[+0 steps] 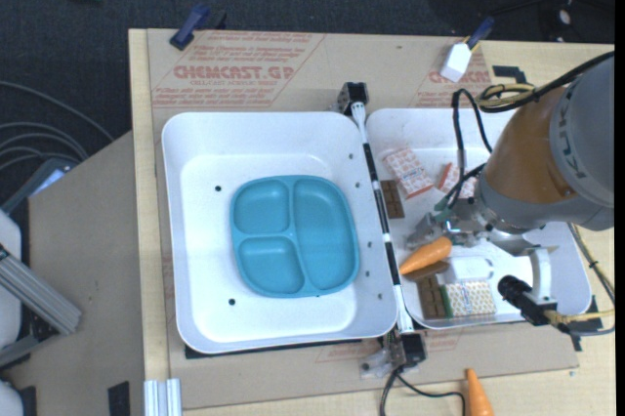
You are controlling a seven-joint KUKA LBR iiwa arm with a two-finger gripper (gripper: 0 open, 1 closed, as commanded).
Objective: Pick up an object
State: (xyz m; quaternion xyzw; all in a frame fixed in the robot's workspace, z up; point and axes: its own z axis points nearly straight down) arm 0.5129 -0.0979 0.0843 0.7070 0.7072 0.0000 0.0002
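One orange carrot toy (426,257) (probably light, stiff, slick) is best pinched mid-body; gripper (444,227) state cannot be told.

Orange carrot-shaped object (426,257) lying tilted in right bin (576,292), left side.

You had two bins side by side on the bench (234,77). The left bin (186,209) held a divided plate (293,235) near its middle. In the right bin (410,126), a packet (406,172) lay toward the far side, a carrot (426,257) sat by the wall between the bins, and a box (471,299) lay nearest you. The arm (547,155) reached over that bin from the right.
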